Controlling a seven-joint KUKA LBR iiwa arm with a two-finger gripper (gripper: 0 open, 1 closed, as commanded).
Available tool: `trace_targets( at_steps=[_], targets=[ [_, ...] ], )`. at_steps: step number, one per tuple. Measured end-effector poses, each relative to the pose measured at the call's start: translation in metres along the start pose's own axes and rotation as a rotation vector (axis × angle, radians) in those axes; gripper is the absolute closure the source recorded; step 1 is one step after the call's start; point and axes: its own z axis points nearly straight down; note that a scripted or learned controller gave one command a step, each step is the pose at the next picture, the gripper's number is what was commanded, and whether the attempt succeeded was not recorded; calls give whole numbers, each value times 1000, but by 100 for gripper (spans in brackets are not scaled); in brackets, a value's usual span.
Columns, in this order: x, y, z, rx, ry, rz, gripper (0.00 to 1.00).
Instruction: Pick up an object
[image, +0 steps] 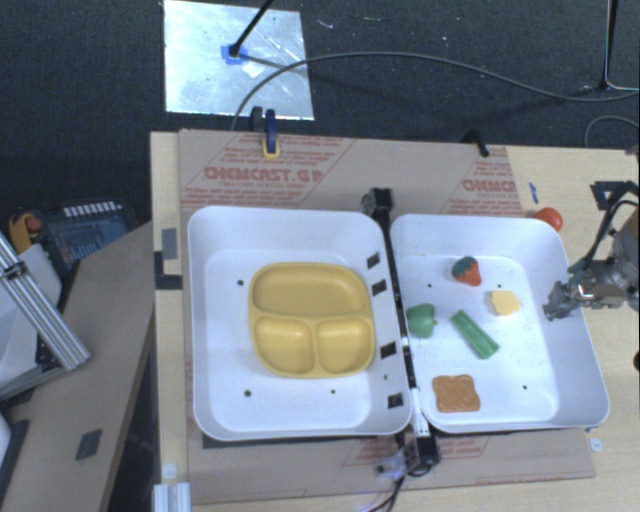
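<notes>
The right bin (575, 345) holds a red strawberry toy (465, 270), a pale yellow cheese block (505, 302), a green pepper piece (421, 320), a long green vegetable stick (474, 334) and a brown toast-like piece (456, 394). My gripper (562, 301) hangs at the right bin's right rim, right of the cheese block and apart from it. Nothing shows between its fingers.
In the left bin (215, 290) lies a yellow divided plate (309, 319). An orange ball (548, 217) rests on the bench beyond the right bin's far right corner. Black clips run along the seam between the bins. A cable crosses the floor behind.
</notes>
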Motion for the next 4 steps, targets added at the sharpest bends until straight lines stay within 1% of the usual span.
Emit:
trace_targets(
  at_steps=[1, 3, 4],
  targets=[
    [0, 1, 1, 4, 1, 1, 100],
    [108, 23, 19, 5, 4, -4, 100],
    [157, 43, 16, 3, 4, -5, 100]
  ],
)
